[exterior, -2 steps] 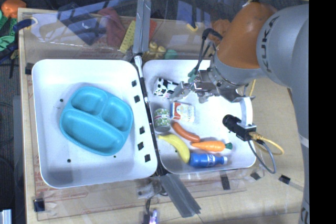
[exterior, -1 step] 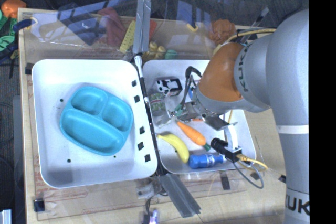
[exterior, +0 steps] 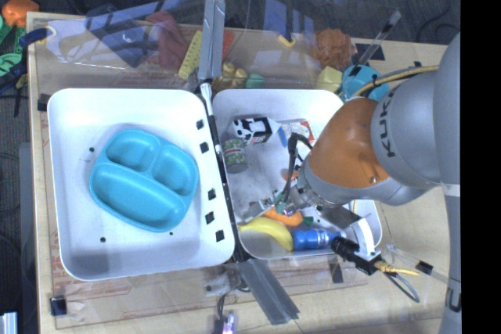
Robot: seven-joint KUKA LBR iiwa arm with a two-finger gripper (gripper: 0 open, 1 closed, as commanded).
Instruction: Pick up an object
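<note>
We see 2 shallow white bins side by side on the bench. The left bin (exterior: pixel 70 168) holds 1 blue divided tray (exterior: pixel 145 178), lying flat near its middle, with 3 compartments.

The right bin (exterior: pixel 258 102) holds the loose objects. A small black-and-white cow figure (exterior: pixel 252 129) lies near the far wall. Just in front of it, close to the divider between the bins, we note a small grey-green can (exterior: pixel 233 154). At the near edge of this bin lie a yellow banana (exterior: pixel 268 231) and, touching it on its right, a blue bottle (exterior: pixel 313 238). A small orange piece (exterior: pixel 275 213) sits just behind the banana; we cannot identify it.

The arm (exterior: pixel 407 137) reaches in from the right, its orange band (exterior: pixel 344 152) low over the right bin. The gripper (exterior: pixel 291 195) points down into the cluster just behind the banana and the orange piece. Its tip is buried among wires and objects, and we cannot tell whether it is released, clenched or grasping anything.

Beyond the bins, behind a clear wall, we see assorted toys (exterior: pixel 235 76), too blurred to name.
</note>
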